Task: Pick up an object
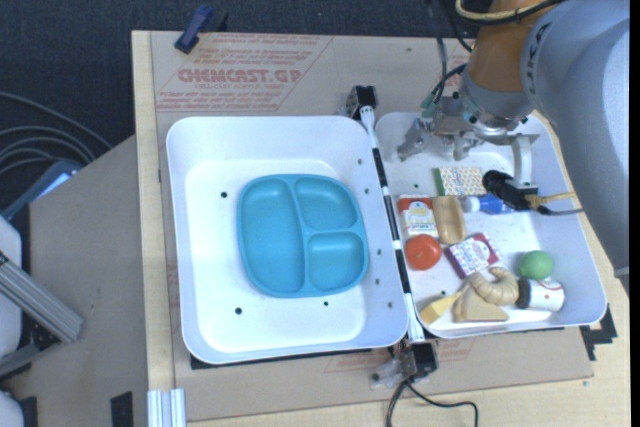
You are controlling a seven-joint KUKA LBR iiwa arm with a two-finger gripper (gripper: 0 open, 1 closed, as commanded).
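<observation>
Camera view. Left bin (190,215) carries a blue divided plate (300,233), centred. Right bin (590,285) carries the small items.

Pincer (435,147) hangs over the right bin's far edge, toward its far-left corner. It is spread wide, with bare white floor between the prongs and nothing held.

Candidates, all apart from the pincer:
- Checkered wafer (460,180): just on the near side of the pincer and the closest item. Lies flat, so probably thin and stiff with little edge to catch. Poor choice.
- Red ball (422,253): by the left wall, mid-bin, touching a purple packet (472,255). Likely light, hard and smooth, and may roll or squirt out. Close across its widest part, straight down.
- Green ball (537,264): toward the right wall, beside a croissant-shaped piece (492,287). Would handle the same way.

Judgement: the red ball is the better target, though the wall crowds one side.
</observation>
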